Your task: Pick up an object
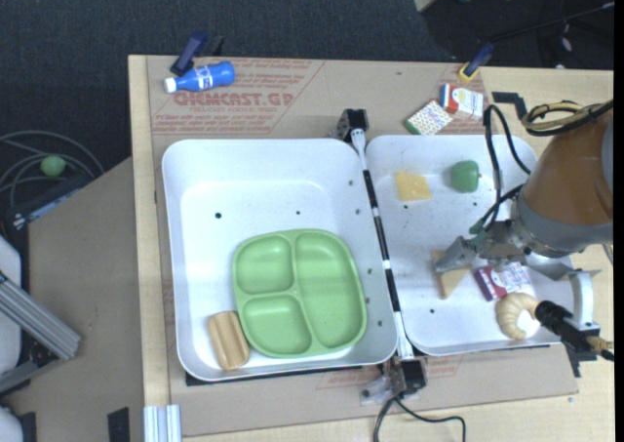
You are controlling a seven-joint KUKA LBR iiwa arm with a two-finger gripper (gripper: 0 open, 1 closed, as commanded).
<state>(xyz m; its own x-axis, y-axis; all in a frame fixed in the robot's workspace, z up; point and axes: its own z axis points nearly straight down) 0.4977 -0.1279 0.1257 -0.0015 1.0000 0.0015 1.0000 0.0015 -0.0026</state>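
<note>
I see the grey two-finger gripper [458,260] low in the right white bin [429,333], right of frame centre, over a tan wedge-shaped block [450,281]; I cannot tell its jaw state. A cream croissant-shaped piece [517,314] lies at lower right.

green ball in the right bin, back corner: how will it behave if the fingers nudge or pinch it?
The green ball looks round and smooth, so a nudge would probably roll it across the right bin. It sits apart from the yellow block, so nothing would likely stop it short of the wall. An off-centre pinch may squirt it out.
</note>
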